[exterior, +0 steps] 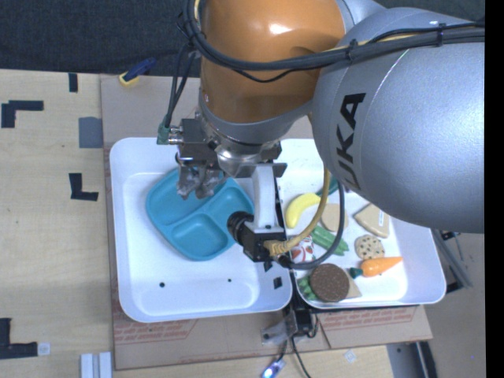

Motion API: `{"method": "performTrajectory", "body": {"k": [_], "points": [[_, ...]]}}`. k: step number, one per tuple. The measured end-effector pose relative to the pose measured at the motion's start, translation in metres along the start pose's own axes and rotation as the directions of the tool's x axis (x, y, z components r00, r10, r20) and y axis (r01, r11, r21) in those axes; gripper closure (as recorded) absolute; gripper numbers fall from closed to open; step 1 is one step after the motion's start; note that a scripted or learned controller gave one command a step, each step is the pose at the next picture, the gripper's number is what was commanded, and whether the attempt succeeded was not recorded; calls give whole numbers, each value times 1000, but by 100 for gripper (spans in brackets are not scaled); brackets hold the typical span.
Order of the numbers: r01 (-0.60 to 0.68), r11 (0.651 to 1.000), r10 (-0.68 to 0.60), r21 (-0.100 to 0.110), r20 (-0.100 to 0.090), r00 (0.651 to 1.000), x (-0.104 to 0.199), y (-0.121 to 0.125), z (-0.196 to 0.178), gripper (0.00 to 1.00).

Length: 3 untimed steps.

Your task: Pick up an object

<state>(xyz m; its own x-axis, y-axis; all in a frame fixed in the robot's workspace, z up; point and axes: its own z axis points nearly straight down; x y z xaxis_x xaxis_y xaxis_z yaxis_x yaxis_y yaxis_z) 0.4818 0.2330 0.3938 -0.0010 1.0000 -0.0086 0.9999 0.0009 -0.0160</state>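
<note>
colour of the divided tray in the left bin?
Light blue tray, seen in the camera view, under the gripper.

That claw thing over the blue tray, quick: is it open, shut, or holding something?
Gripper: down at the blue divided tray's upper rim in the left bin; whether it grips anything cannot be told.

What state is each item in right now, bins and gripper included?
blue divided plate: flat in the left bin, upright, nothing in its compartments
left bin: holds the plate
right bin: holds toy food
banana: lying in right bin
carrot: lying on its side
gripper: low over the plate's far edge
</note>
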Motion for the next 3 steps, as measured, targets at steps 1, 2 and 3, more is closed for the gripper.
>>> {"method": "performTrajectory", "body": {"k": [1,2,3], "points": [[1,1000,-2,-29,-14,1000,-11,12,-135,100],[-2,1000,2,-6,-4,1000,-30,0,-47,100],[-7,1000,7,3,0,1000,-84,1,114,100]]}}
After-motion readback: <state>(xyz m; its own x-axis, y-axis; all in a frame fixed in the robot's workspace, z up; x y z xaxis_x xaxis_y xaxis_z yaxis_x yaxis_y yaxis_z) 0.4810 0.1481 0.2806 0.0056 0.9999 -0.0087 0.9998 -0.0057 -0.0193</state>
